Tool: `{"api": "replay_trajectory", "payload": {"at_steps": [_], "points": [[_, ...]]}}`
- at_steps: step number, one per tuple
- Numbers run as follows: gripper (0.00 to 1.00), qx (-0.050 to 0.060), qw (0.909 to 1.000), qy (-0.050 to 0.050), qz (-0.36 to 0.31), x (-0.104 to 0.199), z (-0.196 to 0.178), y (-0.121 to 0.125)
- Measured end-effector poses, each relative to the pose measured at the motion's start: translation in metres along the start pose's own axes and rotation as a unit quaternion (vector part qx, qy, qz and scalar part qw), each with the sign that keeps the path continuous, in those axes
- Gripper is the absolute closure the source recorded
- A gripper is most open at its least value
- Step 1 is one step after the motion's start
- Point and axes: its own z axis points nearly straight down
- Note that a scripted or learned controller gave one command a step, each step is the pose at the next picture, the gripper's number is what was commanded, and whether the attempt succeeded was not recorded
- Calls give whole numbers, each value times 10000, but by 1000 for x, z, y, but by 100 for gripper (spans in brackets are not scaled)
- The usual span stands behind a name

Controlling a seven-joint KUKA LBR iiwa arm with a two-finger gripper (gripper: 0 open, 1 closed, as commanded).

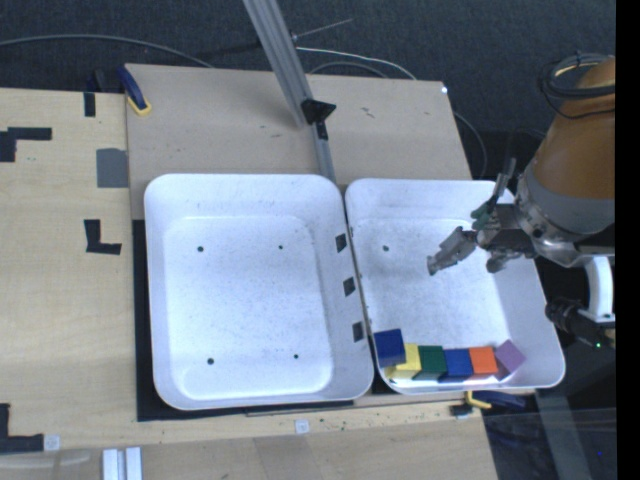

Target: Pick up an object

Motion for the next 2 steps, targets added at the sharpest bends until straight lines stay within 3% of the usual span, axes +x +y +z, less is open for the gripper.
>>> {"api": "replay_trajectory", "payload": {"at_steps": [1, 2], "points": [[0, -37, 10000, -9, -9, -5, -41, 63], [0, 48, 10000, 2, 13, -32, 131, 42]]}}
